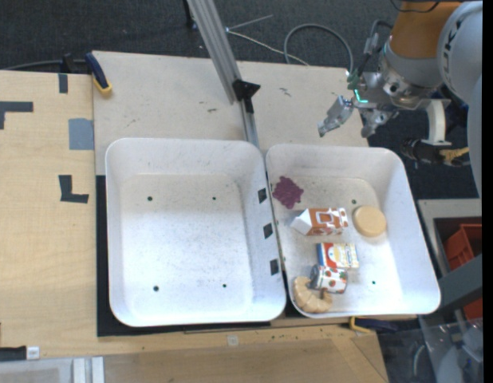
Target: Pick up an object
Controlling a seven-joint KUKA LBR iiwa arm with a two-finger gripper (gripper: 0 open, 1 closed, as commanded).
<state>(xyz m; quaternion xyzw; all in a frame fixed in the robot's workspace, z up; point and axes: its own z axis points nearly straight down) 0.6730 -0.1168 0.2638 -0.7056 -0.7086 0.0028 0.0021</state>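
Observation:
The right bin [394, 174] holds several small items. A purple grape bunch [287, 191] lies near its far left. An orange and white carton [322, 221] rests in the middle, beside a round tan bun [369, 221]. Below them lie a red and white carton [337, 255], a smaller carton [326, 279] and a tan pastry [312, 298] at the near rim. My gripper [354, 123] hangs above the bench just beyond the bin's far rim, open, with nothing between its fingers.
The left bin [119, 214] stands beside the right one, sharing a middle wall. A slanted metal rail [218, 42] runs from the top down to the bins' junction. Cables [310, 42] lie behind the bench, and a yellow-tipped clamp [98, 73] sits at the far left.

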